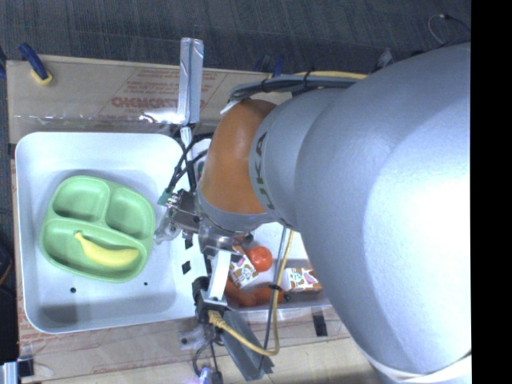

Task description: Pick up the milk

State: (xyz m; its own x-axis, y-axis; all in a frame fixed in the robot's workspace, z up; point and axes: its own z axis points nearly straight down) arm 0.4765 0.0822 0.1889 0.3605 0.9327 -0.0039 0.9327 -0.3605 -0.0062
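Observation:
A small white carton with coloured print, likely the milk [302, 279], lies in the right bin [298, 245], and the arm hides most of it. My gripper [170, 218] hangs low over the rim between the two bins, to the left of the carton and apart from it. The orange wrist band and the grey arm cover most of the right bin.
The left bin [96, 146] holds a green divided plate [100, 226] with a yellow banana [108, 252] on it. Beside the carton lie an item with an orange top [259, 258] and a reddish-brown thing [254, 296]. A metal bar [190, 82] stands behind the bins.

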